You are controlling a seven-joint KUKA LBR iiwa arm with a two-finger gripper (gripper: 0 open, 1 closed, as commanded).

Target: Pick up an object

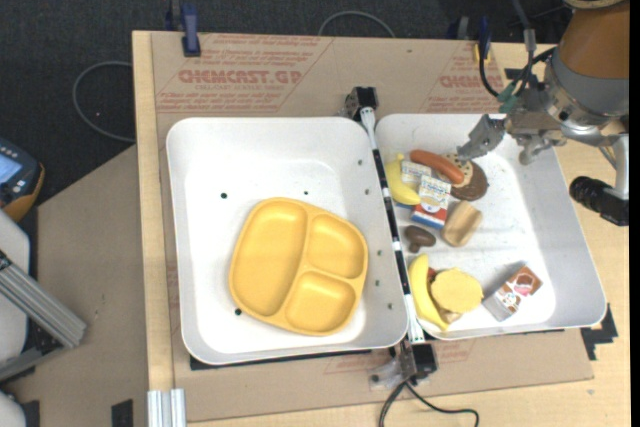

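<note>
While the yellow tray (298,264) lies left, the gripper (494,139) hovers open (nothing between its fingers) above the sausage (438,166).

Hot dog (438,164): red-orange, lying slantwise at the far end of my right bin's pile.
Brown disc (472,184): dark, flat, just beside the hot dog.
Bread roll (461,224): tan, mid-bin.
Yellow round (456,291): flat, near edge, against a banana (424,293).
Small carton (513,291): tilted, near-right corner.

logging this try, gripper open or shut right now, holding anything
gripper: cannot be told; it is over the right bin, beside the hot dog, with nothing visibly held.
</note>
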